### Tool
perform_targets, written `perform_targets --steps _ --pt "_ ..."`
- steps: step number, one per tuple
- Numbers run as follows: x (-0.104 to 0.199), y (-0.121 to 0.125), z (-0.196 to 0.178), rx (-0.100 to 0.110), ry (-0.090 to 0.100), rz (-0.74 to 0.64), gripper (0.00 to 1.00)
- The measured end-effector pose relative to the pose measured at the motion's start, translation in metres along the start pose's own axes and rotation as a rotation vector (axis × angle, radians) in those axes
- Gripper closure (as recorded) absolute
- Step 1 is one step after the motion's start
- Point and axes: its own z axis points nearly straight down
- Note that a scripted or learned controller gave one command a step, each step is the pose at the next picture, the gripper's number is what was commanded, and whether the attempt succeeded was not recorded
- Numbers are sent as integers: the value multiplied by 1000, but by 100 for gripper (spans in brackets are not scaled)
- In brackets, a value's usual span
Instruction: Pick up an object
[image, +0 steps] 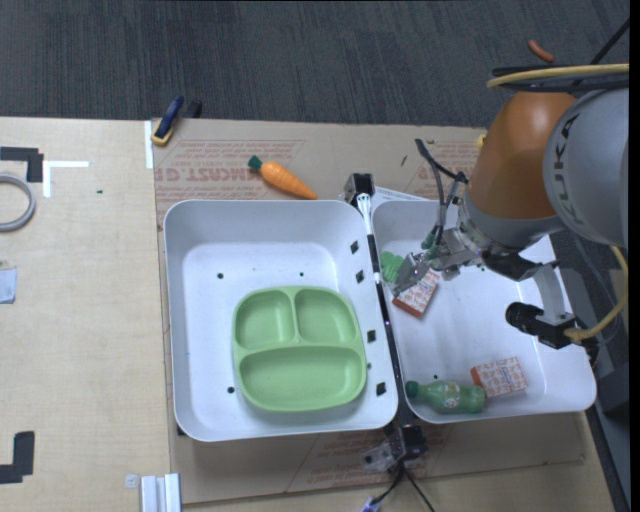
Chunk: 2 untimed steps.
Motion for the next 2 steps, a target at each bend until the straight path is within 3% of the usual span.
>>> perform_targets --steps 2 --pt "0 0 0 0 0 0 0"
